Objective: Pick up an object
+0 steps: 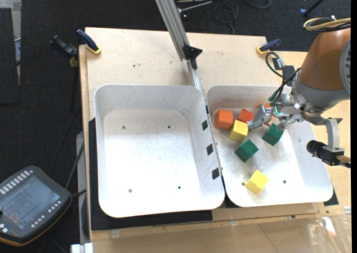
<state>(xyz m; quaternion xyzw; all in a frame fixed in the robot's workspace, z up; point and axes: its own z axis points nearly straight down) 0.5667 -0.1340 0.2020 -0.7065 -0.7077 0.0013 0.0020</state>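
The right bin [312,187] holds several cubes. An orange cube [225,119], a red cube [245,115] and a yellow cube [239,129] sit bunched at its back left. One green cube [246,149] lies below them, and another green cube [273,134] lies further right. A second yellow cube [256,181] rests near the front. My gripper [269,122] hangs low over the bin between the red cube and the right green cube, open, with nothing between its fingers. One finger [257,124] points toward the yellow cube.
The left bin [111,151] stands beside the right one, sharing a middle wall. A slanted metal pole [170,14] rises from the back of the bench. Clamps sit at the bench's back corners. A teach pendant [28,204] lies on the floor at left.
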